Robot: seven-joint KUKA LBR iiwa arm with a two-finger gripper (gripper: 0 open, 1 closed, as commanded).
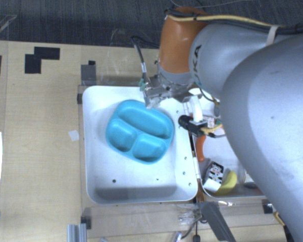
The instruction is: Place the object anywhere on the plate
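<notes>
A blue three-compartment plate (140, 131) is seen in the left bin (93, 150). The gripper (152, 96) is poised at the plate's upper-right rim — finger state can't be told, nothing visibly held. Candidate objs — a yellow item (229, 181) etc. — lie in the right bin, lower right of the gripper.

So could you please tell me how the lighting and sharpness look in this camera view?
Camera view: even, soft light; a dim shadow along the left bin's near wall; the blue plate is fairly crisp; the arm looms large and softly blurred.

Right bin (227, 198) mostly behind arm (262, 100)
</notes>
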